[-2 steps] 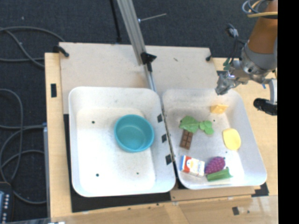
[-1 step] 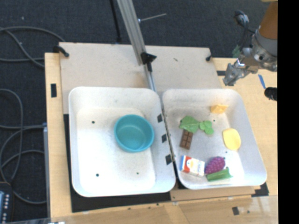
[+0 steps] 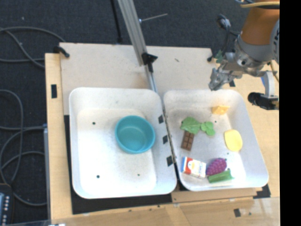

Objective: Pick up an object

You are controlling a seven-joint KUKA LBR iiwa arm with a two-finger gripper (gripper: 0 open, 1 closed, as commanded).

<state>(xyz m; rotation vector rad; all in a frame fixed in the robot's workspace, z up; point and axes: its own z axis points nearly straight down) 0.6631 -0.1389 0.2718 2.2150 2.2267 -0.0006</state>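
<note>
Grey arm with orange band enters at upper right of frame; its two-finger gripper (image 3: 217,83) hangs just above the far rim of the right shallow white bin (image 3: 251,140), nothing visible between its tips; how far the jaws stand open cannot be told. Right bin contents: small yellow lump (image 3: 219,109) near top, green leafy toy (image 3: 196,125) at centre, brown chocolate-bar piece (image 3: 188,140) touching its lower edge, yellow lemon-shaped piece (image 3: 233,140) toward right, red-and-white carton (image 3: 194,166) at bottom, purple grape bunch (image 3: 217,165) beside it, green pod-shaped piece (image 3: 220,176) just below the grapes. Carton print too small to read. Left white bin (image 3: 89,135) holds a teal round bowl (image 3: 135,134), upright, right of centre.
</note>
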